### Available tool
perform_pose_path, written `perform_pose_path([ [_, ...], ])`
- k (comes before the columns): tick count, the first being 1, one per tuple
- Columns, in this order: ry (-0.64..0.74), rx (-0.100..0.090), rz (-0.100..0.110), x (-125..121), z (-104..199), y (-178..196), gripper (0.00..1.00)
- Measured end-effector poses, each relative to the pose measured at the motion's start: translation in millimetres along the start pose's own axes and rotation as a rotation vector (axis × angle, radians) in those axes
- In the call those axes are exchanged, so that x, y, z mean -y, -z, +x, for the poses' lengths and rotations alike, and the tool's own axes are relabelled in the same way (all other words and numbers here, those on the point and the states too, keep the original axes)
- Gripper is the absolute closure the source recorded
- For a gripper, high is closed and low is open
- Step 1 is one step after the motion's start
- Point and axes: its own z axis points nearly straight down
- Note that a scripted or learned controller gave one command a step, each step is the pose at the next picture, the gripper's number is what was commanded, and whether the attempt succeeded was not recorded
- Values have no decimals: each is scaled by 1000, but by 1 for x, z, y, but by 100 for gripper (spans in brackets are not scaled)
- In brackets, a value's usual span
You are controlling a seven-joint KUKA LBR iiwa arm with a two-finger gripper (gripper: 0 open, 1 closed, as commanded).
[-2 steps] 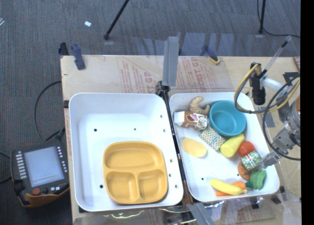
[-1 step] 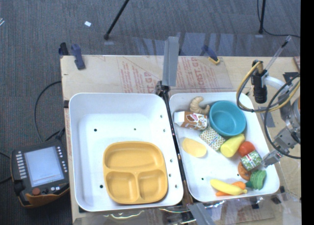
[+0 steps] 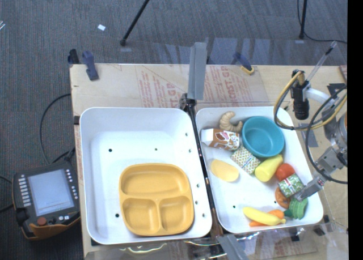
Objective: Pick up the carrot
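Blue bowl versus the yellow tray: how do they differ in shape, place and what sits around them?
The blue bowl is round and deep; the yellow tray is a flat rounded rectangle split into three compartments. The bowl sits in the right bin, the tray in the left bin. Toy foods crowd against the bowl, while the tray lies alone. The tray looks clearly the wider of the two. Both sit upright, with nothing visible inside.

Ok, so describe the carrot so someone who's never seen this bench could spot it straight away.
Look in the right-hand white bin, the one crowded with toy food, and go to its near right corner. There the carrot lies flat along the front wall, right behind a yellow banana. It is the thin orange piece with a green leafy top just below the gripper.
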Motion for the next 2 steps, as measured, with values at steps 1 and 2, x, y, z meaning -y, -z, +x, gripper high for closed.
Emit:
perform_pose_path([
  [1, -176, -12, -7, 31, -11, -112, 0],
  [2, -227, -27, 17, 13, -3, -150, 0],
])
